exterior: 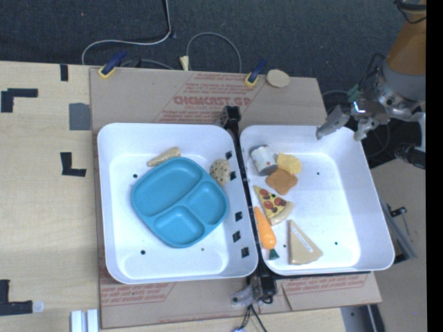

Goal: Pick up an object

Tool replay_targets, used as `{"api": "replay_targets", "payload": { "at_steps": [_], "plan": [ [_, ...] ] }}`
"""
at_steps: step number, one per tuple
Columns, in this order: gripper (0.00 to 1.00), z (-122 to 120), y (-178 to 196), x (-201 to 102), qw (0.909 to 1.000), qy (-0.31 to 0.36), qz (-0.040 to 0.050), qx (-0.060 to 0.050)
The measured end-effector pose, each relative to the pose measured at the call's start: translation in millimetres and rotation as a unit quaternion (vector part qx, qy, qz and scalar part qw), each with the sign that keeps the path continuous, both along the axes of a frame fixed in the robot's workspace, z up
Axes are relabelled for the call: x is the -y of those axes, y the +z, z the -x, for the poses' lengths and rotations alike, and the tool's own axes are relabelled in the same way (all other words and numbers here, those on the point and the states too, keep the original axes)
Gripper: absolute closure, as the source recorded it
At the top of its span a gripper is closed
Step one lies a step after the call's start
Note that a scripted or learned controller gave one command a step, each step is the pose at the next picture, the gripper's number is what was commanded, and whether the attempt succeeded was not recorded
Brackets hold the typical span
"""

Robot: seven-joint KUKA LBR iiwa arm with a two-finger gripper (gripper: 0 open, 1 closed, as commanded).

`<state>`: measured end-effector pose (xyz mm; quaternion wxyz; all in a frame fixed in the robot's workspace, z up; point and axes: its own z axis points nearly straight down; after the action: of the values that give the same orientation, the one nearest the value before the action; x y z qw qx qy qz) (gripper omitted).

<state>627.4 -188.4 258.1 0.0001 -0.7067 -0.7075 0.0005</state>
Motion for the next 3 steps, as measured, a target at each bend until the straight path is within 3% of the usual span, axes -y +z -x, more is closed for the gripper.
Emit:
{"api": "replay_targets", "payload": {
  "at_steps": [1, 2, 3],
  "plan": [
    [0.00, -14, -144, -47, 1.0000, -0.001, 0.0038, 0.009],
    [0.00, -3, -171, -57, 1.0000, -0.003, 0.0069, 0.004],
    [0.00, -14, -172, -63, 1.0000, -0.002, 0.0051, 0.001]
  ]
}}
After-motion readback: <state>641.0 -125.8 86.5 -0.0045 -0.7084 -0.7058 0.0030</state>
